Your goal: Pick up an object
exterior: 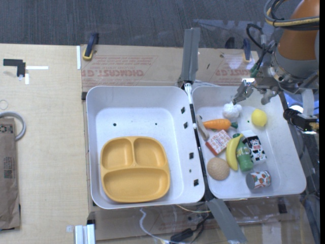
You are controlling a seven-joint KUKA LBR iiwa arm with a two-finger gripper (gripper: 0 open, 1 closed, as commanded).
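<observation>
One cardboard sheet [152,65] reads "CHEMCAST GP", upside down; jaws' state cannot be told.

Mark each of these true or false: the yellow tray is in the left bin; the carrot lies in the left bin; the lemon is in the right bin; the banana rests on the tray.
1. The yellow tray is in the left bin. True.
2. The carrot lies in the left bin. False: it lies in the right bin.
3. The lemon is in the right bin. True.
4. The banana rests on the tray. False: it lies in the right bin.
</observation>
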